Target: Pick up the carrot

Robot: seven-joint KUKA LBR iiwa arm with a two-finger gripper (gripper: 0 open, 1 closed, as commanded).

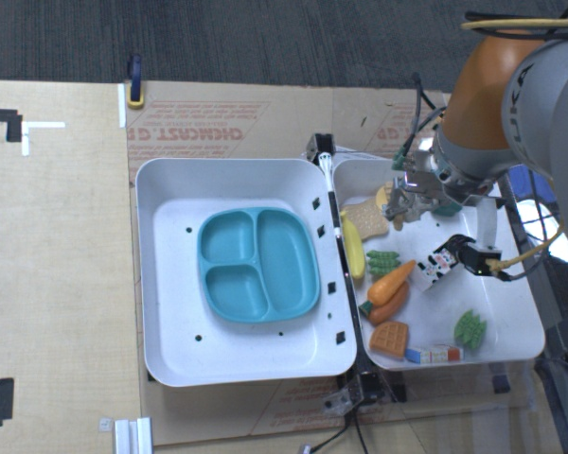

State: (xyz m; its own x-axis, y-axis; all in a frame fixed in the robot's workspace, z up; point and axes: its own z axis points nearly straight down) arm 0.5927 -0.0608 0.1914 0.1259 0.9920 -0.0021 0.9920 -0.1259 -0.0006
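A blue divided plate (258,264) sits in the left bin (161,348). In the right bin (511,343), the carrot (390,283) lies beside a banana (353,246). The fingers (404,200) hover farther back, above toast (365,219); whether they're apart I cannot tell.

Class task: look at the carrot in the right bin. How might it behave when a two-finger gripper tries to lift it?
The carrot looks like smooth moulded plastic, so probably stiff and light. Its tapered, rounded shape may slip or roll between the fingers. It lies against the green beans and waffle, which may get nudged.
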